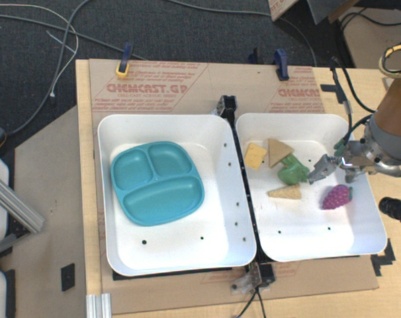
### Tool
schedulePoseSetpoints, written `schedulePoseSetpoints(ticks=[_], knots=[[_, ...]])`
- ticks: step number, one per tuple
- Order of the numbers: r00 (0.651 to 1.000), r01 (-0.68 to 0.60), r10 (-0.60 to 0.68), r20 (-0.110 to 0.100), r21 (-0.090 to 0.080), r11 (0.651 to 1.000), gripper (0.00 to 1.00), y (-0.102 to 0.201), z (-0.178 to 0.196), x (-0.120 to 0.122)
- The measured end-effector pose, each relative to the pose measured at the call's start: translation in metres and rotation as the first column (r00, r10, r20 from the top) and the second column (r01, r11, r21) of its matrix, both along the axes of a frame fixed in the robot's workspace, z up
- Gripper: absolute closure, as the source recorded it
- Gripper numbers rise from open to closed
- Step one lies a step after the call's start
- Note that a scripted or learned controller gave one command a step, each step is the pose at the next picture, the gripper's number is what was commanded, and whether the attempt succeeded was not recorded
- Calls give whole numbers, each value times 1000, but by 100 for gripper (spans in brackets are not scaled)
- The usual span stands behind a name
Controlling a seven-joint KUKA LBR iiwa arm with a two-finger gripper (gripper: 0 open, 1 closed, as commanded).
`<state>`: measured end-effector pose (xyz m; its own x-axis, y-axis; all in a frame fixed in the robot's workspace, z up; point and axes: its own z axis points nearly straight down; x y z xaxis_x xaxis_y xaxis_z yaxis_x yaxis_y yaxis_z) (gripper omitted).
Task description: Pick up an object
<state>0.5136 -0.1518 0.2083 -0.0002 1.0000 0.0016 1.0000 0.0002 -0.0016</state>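
Observation:
The right bin (359,240) holds several small toys. A yellow block (255,156) lies at its left, beside a tan wedge (278,151). Below them sit a green toy (292,170) and a flat tan wedge (285,193). A purple bunch of grapes (336,196) lies toward the right. My gripper (334,171) hangs over the right bin, just above the grapes and to the right of the green toy. It is open, with nothing between its fingers (319,170).
A teal divided plate (157,181) lies in the left bin (121,244). A black divider rail (239,171) runs between the bins. Blue clamps (126,58) hold the cardboard sheet at the back. Cables trail at the right edge.

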Motion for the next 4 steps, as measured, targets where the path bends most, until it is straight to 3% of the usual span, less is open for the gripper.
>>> schedulePoseSetpoints(ticks=[2,3,4], knots=[[1000,1,-1,-7,2,1000,0,2,-104,-13],[1000,0,0,-4,2,1000,0,3,-125,-14],[1000,1,-1,1,1,1000,100,3,-113,-13]])
